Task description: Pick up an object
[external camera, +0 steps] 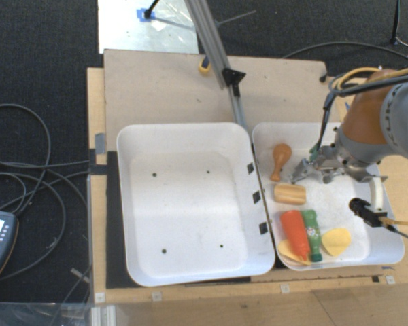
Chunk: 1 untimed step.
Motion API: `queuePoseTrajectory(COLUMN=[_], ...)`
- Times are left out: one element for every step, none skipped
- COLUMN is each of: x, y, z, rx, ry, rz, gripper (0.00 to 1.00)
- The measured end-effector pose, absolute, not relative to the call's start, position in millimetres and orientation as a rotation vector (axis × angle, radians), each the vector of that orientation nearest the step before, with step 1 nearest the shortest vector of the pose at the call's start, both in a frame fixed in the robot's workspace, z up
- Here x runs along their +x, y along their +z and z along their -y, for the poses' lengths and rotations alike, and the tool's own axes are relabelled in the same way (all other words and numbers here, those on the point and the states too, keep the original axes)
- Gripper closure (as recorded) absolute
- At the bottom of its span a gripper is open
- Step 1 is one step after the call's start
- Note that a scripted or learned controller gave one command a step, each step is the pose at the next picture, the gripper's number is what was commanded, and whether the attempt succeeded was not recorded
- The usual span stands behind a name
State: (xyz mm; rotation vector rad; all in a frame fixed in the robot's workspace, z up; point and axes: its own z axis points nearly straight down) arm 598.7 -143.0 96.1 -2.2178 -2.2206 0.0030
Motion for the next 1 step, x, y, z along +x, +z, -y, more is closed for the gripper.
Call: queuePoseTrajectory(x=[600.8], y=[110.2], z=[143.9], rx=[-2.223], ry=[-0.004], rz=[2.225], gripper=[1.0])
